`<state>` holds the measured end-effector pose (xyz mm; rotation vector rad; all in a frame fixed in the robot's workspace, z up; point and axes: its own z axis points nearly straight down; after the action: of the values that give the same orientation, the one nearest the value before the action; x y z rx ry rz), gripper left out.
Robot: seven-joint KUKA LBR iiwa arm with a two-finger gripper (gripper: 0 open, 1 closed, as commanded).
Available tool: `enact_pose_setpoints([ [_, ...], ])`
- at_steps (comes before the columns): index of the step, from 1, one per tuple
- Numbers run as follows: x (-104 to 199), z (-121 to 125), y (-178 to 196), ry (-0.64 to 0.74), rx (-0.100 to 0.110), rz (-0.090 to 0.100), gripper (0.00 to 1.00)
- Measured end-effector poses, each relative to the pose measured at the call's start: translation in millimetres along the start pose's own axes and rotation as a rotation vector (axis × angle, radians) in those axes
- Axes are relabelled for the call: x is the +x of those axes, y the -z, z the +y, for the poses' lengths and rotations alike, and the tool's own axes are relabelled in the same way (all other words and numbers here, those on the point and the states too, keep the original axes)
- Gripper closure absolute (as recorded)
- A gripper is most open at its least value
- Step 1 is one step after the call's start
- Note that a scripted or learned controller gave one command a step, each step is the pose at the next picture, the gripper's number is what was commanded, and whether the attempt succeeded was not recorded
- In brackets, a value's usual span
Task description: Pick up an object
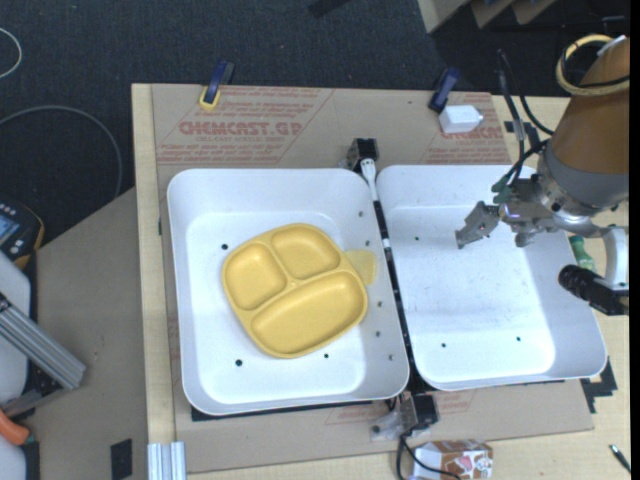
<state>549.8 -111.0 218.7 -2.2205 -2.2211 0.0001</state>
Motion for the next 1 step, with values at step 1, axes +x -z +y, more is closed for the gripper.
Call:
enact_pose_setpoints([
  [1,92.9,-70.8,103.3,0.011,-0.011,0.004,0.00],
])
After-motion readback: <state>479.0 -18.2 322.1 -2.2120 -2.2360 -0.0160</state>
